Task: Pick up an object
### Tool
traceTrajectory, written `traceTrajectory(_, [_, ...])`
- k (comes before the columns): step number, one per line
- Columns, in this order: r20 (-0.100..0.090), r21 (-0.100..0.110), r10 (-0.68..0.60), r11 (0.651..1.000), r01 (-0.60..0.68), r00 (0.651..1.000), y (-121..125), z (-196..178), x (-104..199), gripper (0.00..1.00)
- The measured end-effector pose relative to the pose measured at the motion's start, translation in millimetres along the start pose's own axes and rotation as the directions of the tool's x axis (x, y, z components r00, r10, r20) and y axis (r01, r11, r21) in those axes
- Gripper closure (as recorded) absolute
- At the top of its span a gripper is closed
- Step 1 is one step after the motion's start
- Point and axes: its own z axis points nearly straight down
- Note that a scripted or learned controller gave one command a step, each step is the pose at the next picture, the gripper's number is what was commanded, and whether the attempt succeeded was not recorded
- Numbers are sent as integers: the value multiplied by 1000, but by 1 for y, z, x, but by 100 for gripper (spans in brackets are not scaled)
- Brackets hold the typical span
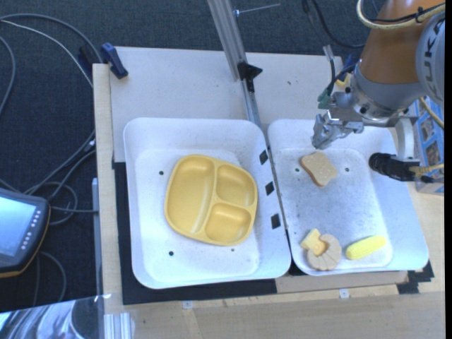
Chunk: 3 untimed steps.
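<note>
The grey arm with the orange band (402, 34) is reaching in from the right over the two white bins, the left bin (141, 189) holding a yellow divided plate (210, 199) and the right bin (395, 210) holding the smaller pieces. Its gripper (323, 138) is hanging at the far edge of the right bin, just above and beside a tan slice of bread (319, 168), and how far its jaws are parted I cannot tell, nor whether they are touching the slice. Nearer the front of that bin, a yellow corn cob (366, 246) is lying just beside a round cookie (325, 256) with a small yellow cheese piece (313, 242) resting against it.
</note>
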Motion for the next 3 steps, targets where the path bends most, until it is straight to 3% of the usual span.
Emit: traceTrajectory(3, [0,1,0,1000,0,1000,9,14,136,100])
